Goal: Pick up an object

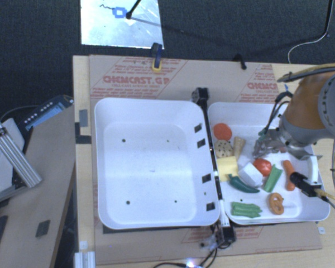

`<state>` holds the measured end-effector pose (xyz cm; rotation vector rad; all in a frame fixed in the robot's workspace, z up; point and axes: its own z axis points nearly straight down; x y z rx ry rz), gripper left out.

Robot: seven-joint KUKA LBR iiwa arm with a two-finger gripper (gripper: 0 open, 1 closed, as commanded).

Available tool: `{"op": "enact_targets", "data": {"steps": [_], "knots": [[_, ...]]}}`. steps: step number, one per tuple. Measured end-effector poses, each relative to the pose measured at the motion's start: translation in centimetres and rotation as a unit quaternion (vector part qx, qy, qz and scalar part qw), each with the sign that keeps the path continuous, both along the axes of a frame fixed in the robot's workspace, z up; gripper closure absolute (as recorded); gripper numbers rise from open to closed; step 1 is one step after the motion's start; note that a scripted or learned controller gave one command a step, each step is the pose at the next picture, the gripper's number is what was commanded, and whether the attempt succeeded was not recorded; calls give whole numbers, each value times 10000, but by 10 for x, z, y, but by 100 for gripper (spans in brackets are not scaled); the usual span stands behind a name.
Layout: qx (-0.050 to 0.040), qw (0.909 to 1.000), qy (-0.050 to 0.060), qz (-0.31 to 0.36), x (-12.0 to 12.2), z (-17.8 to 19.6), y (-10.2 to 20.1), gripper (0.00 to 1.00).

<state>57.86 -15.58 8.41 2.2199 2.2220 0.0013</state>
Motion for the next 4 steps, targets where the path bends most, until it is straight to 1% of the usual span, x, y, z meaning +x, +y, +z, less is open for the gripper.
{"op": "enact_targets", "data": {"steps": [1, 2, 3, 4], "knots": [[-4, 10000, 18, -16, -58, 0, -18, 100], [-23, 9999, -105, 41, 14, 163, 8, 100], [-20, 10000, -91, 31, 34, 326, 28, 100], [-20, 10000, -87, 19, -13, 460, 35, 100]]}}
